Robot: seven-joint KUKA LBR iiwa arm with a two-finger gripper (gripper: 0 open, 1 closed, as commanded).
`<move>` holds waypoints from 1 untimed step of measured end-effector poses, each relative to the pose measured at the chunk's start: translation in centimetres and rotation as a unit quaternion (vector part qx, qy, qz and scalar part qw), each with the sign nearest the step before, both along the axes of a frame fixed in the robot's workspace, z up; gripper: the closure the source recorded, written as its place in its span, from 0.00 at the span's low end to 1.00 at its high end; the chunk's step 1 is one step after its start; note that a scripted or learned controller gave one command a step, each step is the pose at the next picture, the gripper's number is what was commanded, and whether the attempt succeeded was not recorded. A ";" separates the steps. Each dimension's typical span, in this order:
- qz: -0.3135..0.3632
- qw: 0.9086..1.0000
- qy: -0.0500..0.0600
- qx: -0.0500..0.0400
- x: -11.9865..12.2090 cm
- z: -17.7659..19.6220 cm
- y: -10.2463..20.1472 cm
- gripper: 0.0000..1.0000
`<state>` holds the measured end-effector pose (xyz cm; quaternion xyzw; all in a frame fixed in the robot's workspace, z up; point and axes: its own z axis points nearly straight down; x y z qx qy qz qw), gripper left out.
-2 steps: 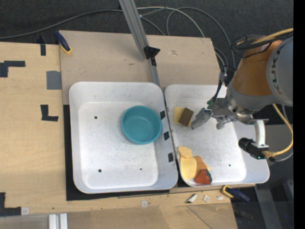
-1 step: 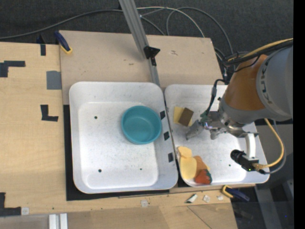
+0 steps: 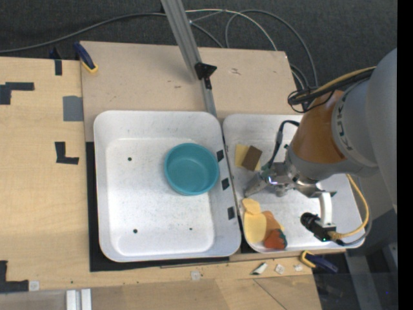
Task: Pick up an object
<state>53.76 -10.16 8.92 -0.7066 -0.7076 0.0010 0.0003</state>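
Observation:
My gripper (image 3: 257, 179) hangs low over the left part of the right bin (image 3: 335, 131), its two fingers spread open with bare bin floor between them. Just up and left of it lies a small block with a yellow half and a brown half (image 3: 248, 155). Below it, near the bin's front left corner, rest a pale yellow soft object (image 3: 253, 221) and an orange-red object (image 3: 275, 239) touching each other. A teal bowl (image 3: 191, 168) sits upright in the left bin (image 3: 122, 199), toward its right side.
The grey and orange arm (image 3: 329, 141) covers the right bin's right half. A slanted grey metal pole (image 3: 187, 37) comes down to the ridge between the bins. Cables (image 3: 258, 24) run across the back of the bench.

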 end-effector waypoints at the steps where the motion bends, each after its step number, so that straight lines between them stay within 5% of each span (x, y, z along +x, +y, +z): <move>1: 0.000 1.000 0.001 0.001 0.0 1.2 0.1 1.00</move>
